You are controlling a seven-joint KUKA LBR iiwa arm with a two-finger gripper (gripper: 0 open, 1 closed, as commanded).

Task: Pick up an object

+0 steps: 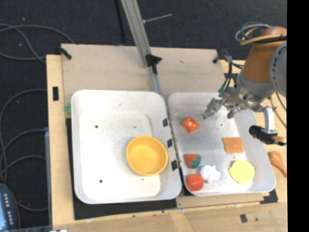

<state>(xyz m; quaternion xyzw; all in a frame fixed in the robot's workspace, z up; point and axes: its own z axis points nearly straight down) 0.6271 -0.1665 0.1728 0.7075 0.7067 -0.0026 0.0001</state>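
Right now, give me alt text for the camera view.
The gripper hangs open above the right bin, holding nothing; that bin contains an orange-red piece, an orange square and a yellow disc. A yellow bowl sits in the left bin.

Two white bins sit side by side: the left bin (pixel 87 129) and the right bin (pixel 212 129). The left one holds one thing, a yellow bowl (pixel 147 155). The right one holds six small things: an orange-red piece (pixel 190 124), an orange square (pixel 232 145), a yellow disc (pixel 241 171), a red-and-green piece (pixel 193 160), a white piece (pixel 209 173) and a red ball (pixel 195 182).
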